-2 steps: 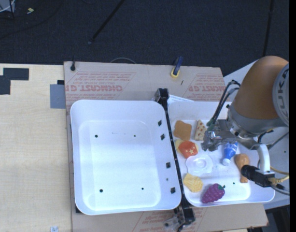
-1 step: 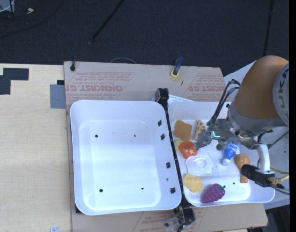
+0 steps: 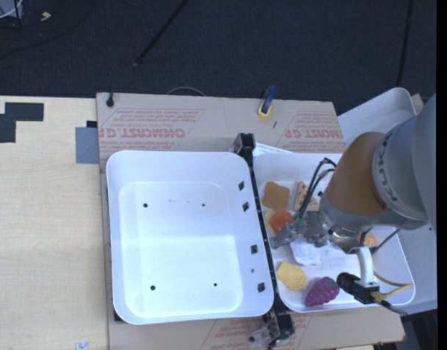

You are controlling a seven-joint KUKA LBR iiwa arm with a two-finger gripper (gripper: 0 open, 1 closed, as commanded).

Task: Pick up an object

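My gripper [image 3: 287, 235] hangs low inside the right bin [image 3: 405, 268], near its left wall. It sits just below a red-orange piece [image 3: 280, 219] and beside a white lump [image 3: 308, 253]. A tan block [image 3: 276, 194] and a pale cracker-like piece [image 3: 302, 191] lie further back. A yellow toy [image 3: 291, 275] and a purple grape bunch [image 3: 321, 291] rest at the bin's front. The wrist hides part of the bin's middle. I cannot see anything held.
The left bin [image 3: 179, 232] stands beside the right one, with a black divider clip [image 3: 245, 143] at the back between them. A blue and yellow clamp [image 3: 266, 102] sits on the cardboard behind. The grey arm [image 3: 398, 173] covers the right bin's back right.
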